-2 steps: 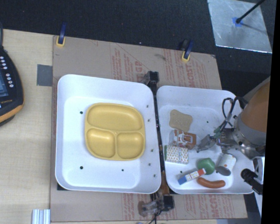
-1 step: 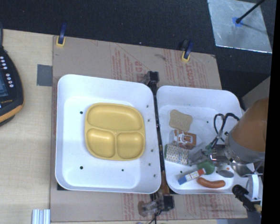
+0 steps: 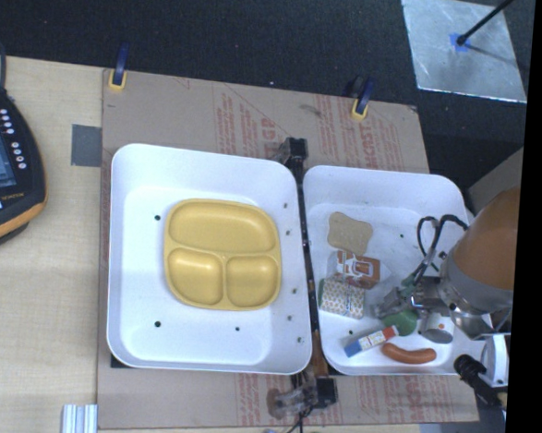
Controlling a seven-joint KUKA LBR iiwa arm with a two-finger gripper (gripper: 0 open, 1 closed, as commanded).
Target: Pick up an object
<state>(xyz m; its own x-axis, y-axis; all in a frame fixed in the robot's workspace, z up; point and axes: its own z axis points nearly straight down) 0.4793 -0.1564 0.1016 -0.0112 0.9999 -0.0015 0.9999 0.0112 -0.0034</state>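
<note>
The right bin (image 3: pixel 385 180) holds several small items. A tan toast slice (image 3: pixel 349 232) lies toward the back, with a small brown-and-white box (image 3: pixel 358 268) and a checkered packet (image 3: pixel 343 298) in front of it. Near the front rim lie a red, white and blue tube (image 3: pixel 370 341) and a red sausage (image 3: pixel 408 354). My gripper (image 3: pixel 406 302) hangs low over the right side of this bin, directly above a green object (image 3: pixel 399 320) that it seems to touch. The wrist hides how the gripper stands around it.
The left bin (image 3: pixel 134 326) holds a yellow divided plate (image 3: pixel 222 254). A black looped cable (image 3: pixel 434 233) lies at the right bin's far right, beside the arm. A teach pendant (image 3: pixel 1 178) rests on the bench at far left. Clamps hold the cardboard's back edge.
</note>
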